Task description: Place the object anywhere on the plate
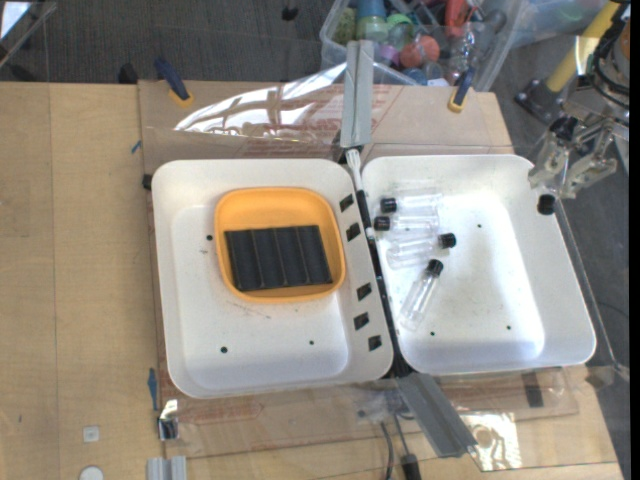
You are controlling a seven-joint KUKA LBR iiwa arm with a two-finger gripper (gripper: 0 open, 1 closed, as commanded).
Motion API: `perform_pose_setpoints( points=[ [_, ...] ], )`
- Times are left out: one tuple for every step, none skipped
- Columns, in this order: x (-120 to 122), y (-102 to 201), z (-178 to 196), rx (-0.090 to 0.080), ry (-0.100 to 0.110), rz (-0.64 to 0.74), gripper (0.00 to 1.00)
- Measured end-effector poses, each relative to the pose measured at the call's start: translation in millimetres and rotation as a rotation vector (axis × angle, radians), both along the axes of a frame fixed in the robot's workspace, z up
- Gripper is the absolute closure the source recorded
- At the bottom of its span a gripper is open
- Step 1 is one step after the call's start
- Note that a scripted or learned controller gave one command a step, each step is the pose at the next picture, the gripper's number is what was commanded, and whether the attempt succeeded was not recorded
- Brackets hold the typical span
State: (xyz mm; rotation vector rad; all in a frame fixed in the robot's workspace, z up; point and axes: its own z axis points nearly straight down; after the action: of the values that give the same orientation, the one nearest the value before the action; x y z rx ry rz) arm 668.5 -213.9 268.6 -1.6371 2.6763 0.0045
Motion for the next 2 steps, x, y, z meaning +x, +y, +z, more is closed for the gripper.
perform_pose_setpoints(
  points=[
    [0.0,-7.1,20.3,-0.001,-0.006,0.281,1.0],
    [-0.1,-7.2,88.8,-0.002,-0.006,0.523,1.0]
  ],
)
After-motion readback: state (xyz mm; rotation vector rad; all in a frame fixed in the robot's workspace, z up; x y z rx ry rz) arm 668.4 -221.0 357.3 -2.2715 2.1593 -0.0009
